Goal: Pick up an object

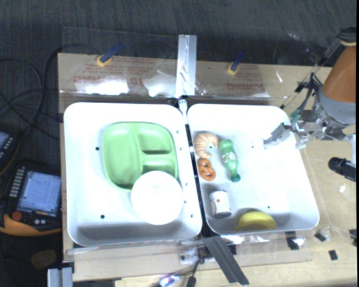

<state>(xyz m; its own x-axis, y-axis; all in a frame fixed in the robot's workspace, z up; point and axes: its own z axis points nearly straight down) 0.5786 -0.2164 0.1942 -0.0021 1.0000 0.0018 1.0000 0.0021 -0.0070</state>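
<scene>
Nearest, against the front wall of the right-hand shallow white bin [287, 184]: yellow curved banana-shaped toy [254, 221], lying flat. Just behind and to the left of it, small white cylindrical can with a red mark [220, 202], upright as far as can be told. Further back along the left wall of that bin: brown glazed pretzel-shaped piece [206, 169], green plastic bottle with a white label [230, 159] lying on its side just beside it, and tan ridged croissant-shaped piece [205, 142] touching or nearly touching the bottle's cap end.

Across the divider, in the left-hand shallow white bin [75, 178]: pale green divided plastic tray [137, 152], with round white plate [157, 197] overlapping its near corner.

Two-finger gripper [279, 134] poised over the back right part of the right bin, reaching in from the right, well apart from every item and over bare white floor. Width of its opening: cannot tell from this angle. Nothing seen held in it.

Judged progress: early, or between tries. No item raised, all resting on the bin floors. Left to do: choose a target, most likely one of the five in the right bin; travel left and forward over it; descend, close, lift clear. Bottle and croissant closest to the gripper, so likely the shortest reach.
</scene>
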